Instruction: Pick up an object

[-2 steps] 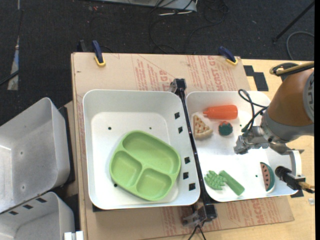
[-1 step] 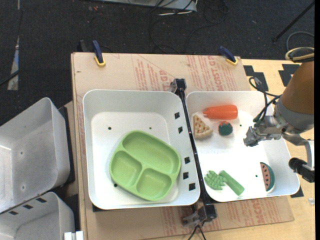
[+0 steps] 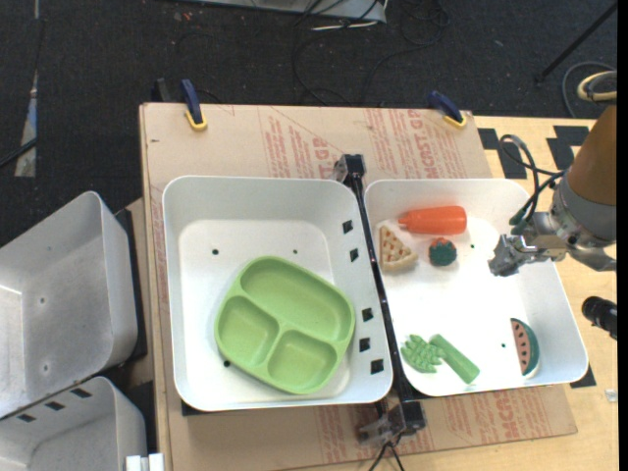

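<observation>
The pincer (image 3: 510,256) hovers over the right bin (image 3: 549,292), grip state unclear, nearest the small green toy (image 3: 444,253) and carrot (image 3: 433,220), likely targets.

Evenly and brightly lit from above. Faint glare on the white bins (image 3: 265,199), washing out their walls. Soft, short shadows under the green tray (image 3: 285,324). Dark, murky floor (image 3: 88,57) beyond the counter (image 3: 294,135). Slightly soft focus, mild grain throughout.
</observation>
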`<state>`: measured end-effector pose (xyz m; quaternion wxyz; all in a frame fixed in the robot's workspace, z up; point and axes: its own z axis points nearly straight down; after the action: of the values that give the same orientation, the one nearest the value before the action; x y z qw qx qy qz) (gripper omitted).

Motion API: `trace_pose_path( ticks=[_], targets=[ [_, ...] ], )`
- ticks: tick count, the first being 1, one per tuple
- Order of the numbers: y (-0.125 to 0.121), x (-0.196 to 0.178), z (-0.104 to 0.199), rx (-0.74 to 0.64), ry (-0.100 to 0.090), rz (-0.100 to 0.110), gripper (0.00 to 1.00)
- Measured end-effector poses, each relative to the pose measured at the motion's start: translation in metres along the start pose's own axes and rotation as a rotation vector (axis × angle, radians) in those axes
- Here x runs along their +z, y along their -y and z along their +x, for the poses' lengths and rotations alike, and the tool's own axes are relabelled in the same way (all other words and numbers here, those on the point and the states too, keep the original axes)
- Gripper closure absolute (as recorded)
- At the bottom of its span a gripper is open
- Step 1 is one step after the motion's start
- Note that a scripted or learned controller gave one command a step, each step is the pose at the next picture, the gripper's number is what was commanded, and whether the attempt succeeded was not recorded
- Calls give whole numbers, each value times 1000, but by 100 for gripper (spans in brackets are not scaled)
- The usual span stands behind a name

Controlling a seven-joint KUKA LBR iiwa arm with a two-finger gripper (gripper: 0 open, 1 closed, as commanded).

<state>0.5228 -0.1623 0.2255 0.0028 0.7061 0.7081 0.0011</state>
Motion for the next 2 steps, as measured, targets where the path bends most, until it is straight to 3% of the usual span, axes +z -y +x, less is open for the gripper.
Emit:
trace_pose_path(
  ticks=[2],
  targets=[
    [-39, -2, 103, -6, -4, 2, 100]
  ],
)
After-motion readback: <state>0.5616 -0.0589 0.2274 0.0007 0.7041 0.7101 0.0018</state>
